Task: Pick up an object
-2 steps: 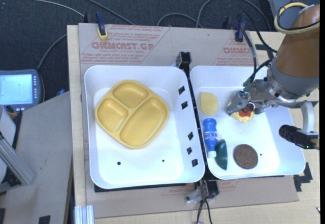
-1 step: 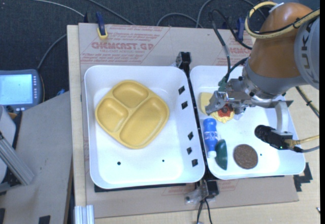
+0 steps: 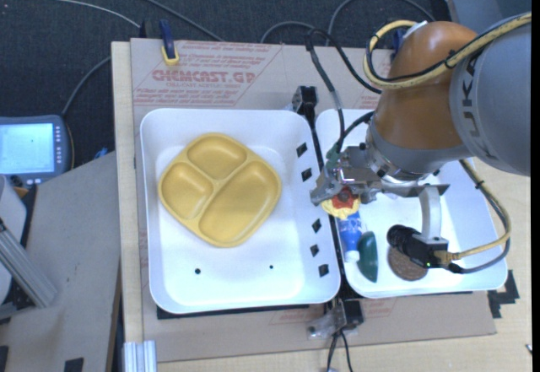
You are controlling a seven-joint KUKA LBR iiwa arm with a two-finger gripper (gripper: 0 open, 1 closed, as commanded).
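Note:
My gripper (image 3: pixel 335 186) hangs low over the left edge of the right bin (image 3: pixel 472 282), under the orange-banded wrist. Directly beneath it, touching or nearly touching, is a small red and yellow object (image 3: pixel 342 204). Whether the gripper has hold of it is hidden by the wrist. Just in front of that lies a blue and white tube-like object (image 3: pixel 349 232), with a dark green object (image 3: pixel 369 253) beside it. A brown round object (image 3: pixel 411 267) lies near the bin's front wall.
The left bin (image 3: pixel 169 277) holds a yellow divided plate (image 3: pixel 221 188) in its middle. A dividing wall with black clips (image 3: pixel 314 227) runs between the bins, close to the gripper's left. The arm covers most of the right bin.

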